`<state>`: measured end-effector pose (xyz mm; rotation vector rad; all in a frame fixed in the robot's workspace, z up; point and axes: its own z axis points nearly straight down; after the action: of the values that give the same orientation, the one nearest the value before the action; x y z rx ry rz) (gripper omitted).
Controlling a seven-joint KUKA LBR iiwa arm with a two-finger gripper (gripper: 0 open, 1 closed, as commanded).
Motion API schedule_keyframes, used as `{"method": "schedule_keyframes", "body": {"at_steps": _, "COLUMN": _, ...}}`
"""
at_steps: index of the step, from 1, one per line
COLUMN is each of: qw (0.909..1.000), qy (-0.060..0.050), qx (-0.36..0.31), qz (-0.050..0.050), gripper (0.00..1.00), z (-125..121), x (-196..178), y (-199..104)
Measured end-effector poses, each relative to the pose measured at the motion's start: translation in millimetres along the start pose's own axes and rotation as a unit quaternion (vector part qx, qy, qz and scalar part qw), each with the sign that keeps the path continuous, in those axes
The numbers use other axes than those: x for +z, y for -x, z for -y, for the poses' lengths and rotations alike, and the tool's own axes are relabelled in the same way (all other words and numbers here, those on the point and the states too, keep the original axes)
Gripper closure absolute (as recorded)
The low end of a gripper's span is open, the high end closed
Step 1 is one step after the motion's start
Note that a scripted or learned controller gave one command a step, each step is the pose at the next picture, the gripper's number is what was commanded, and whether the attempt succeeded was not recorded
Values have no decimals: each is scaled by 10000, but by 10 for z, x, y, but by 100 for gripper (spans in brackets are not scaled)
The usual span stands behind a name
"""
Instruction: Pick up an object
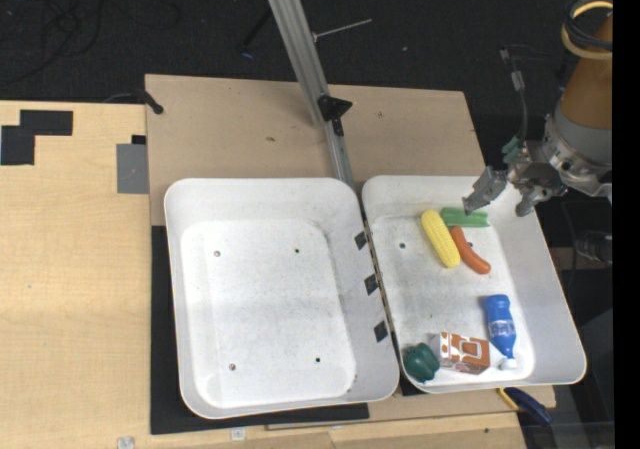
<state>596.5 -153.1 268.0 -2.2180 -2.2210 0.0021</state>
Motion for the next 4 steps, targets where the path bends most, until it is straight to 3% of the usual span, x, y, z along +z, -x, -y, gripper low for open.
{"method": "schedule_keyframes", "body": {"at_steps": 1, "qw": 10000, "qy": 1, "qx": 3, "qz": 0, "gripper": 0, "z": 0, "x": 0, "y": 1}}
{"method": "schedule_keyframes", "body": {"at_steps": 4, "qw": 10000, "qy": -23, "qx": 16, "qz": -2, "gripper": 0, "z": -135, "x": 1735, "y": 92}}
